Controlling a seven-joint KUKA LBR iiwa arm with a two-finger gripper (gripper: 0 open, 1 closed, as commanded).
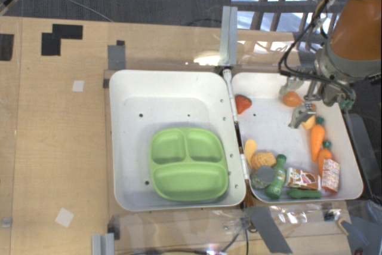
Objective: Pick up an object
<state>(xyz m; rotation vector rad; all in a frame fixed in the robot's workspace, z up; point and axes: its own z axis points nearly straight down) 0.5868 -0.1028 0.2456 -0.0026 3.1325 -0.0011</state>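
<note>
The right bin [268,128] holds a scatter of toy foods. At its back lie a red piece [243,104] and an orange piece [291,98]. A small yellow piece [308,123] and a carrot [317,140] lie along the right side. Near the front are a yellow piece [250,149], a tan waffle-like piece [263,159], a grey disc [261,177], a green bottle [276,175], a printed box [302,178], a green pod [303,193] and an orange carton [329,174]. My gripper [303,113] hangs low over the back right of this bin, right beside the yellow piece and just in front of the orange piece.
The left bin [137,98] holds a green divided plate [189,163] at its front. A ridge [234,128] separates the two bins. A metal post [229,36] stands behind the bins. The arm's body [355,27] fills the upper right.
</note>
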